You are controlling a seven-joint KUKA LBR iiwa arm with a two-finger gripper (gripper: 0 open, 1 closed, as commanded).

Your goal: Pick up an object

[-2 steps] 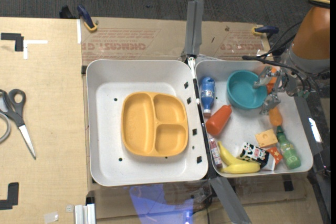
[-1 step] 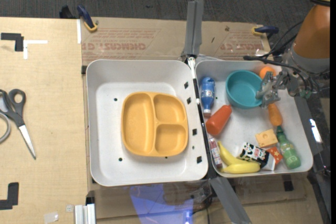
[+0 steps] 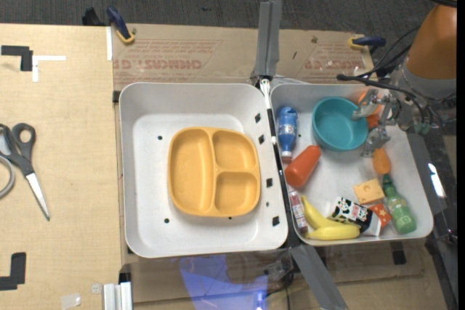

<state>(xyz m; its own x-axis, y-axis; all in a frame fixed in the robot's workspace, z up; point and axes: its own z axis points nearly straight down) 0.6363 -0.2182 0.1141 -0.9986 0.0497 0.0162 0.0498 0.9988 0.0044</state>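
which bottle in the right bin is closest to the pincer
The green bottle by the right wall, lower corner. The blue bottle lies against the left wall, across the teal bowl from the pincer.

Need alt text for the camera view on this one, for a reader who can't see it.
The gripper hangs over the right bin beside a teal bowl, among a banana, blue bottle, green bottle and other small items. The left bin holds a yellow divided plate; scissors lie on the bench.
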